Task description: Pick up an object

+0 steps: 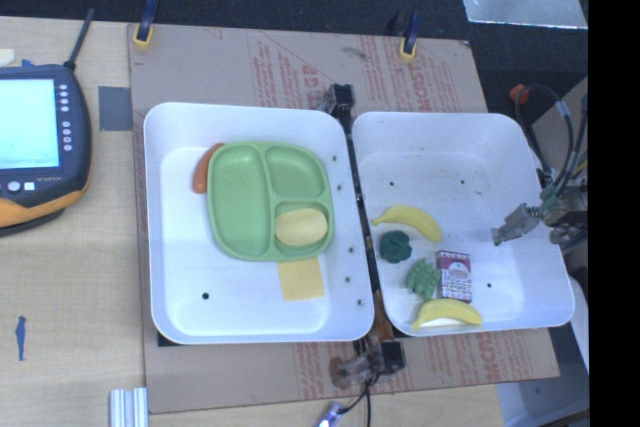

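At the right bin's [470, 130] far edge my gripper [512, 227] carries nothing; jaw state unclear. Bananas [408, 219], broccoli [395, 246] and carton [455, 276] crowd together, so I risk nudging neighbours.

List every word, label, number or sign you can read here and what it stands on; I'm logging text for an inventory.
No text here can be read for certain.
Brown board under the bins: repeated red print, too blurred to read.
Small red carton in the right bin: label too small to read.
Handheld pendant at the left: screen and buttons show no legible characters.
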`<state>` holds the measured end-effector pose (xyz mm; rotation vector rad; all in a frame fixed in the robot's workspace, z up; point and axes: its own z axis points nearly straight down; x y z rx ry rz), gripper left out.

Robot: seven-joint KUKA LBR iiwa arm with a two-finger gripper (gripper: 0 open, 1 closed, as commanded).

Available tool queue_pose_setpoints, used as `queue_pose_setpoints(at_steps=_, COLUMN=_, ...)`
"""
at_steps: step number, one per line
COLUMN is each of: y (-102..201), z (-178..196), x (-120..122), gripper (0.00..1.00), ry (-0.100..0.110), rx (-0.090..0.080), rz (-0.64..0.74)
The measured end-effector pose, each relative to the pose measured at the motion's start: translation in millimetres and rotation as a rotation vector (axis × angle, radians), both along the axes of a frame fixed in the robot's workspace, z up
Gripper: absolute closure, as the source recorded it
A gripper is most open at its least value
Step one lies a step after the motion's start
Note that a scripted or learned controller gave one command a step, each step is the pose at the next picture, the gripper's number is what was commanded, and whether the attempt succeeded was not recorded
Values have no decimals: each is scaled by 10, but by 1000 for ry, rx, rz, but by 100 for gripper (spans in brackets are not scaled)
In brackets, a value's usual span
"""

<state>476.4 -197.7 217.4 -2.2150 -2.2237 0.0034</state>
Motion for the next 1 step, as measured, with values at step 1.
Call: queue_pose_setpoints(at_steps=1, y=694, z=-68, x=720, gripper=0, ry=0, rx=-1, rz=4)
